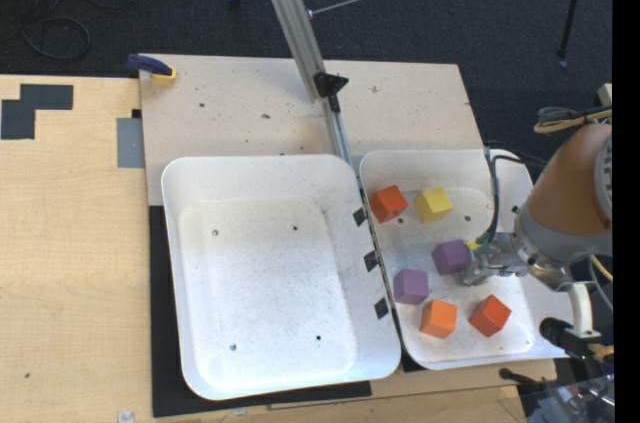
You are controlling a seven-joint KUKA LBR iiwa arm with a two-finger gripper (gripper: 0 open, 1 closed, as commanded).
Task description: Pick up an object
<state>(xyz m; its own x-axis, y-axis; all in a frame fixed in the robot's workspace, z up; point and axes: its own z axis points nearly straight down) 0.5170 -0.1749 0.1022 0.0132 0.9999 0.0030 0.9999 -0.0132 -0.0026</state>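
The right bin (420, 169) holds several cubes: an orange one (388, 203) and a yellow one (433, 203) at the back, a purple one (451, 257) in the middle, a paler purple one (410, 286) to its left, and an orange one (438, 318) beside a red one (489, 315) at the front. My gripper (474, 271) reaches down into this bin from the right, its tip just right of the middle purple cube and above the red one. The arm's grey wrist and orange band hide its fingers.
The left bin (190, 201) lies beside the right one. A slanted metal post (295, 21) rises from the bench behind the bins. A small blue and yellow clamp (152, 67) sits at the board's back left corner. Cables run along the right bin's far rim.
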